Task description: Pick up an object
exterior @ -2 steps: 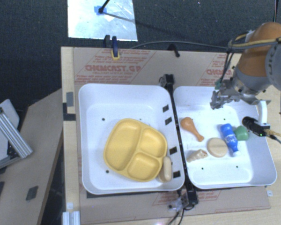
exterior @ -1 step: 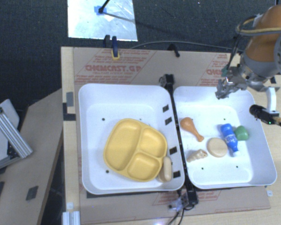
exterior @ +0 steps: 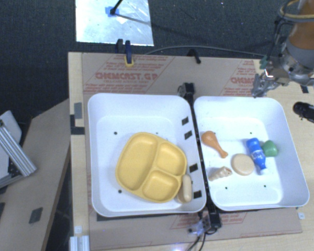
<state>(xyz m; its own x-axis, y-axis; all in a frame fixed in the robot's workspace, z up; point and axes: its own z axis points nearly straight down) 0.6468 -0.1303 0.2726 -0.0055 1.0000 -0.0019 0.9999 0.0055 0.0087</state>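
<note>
We judge the step to be the approach: the shell [exterior: 220,173], disc [exterior: 243,164], bottle [exterior: 256,153], green piece [exterior: 270,148] and drumstick [exterior: 215,143] all lie in the right bin [exterior: 293,140], below and nearer than the jaws, so we should descend over one isolated item, the drumstick being best separated. The gripper [exterior: 262,85] hangs above the bin's far rim, apart from everything; we cannot tell its jaw state, as the tips are small and blurred.

Grey arm [exterior: 303,41] with orange band, thin cables, silvery metal wrist.
</note>
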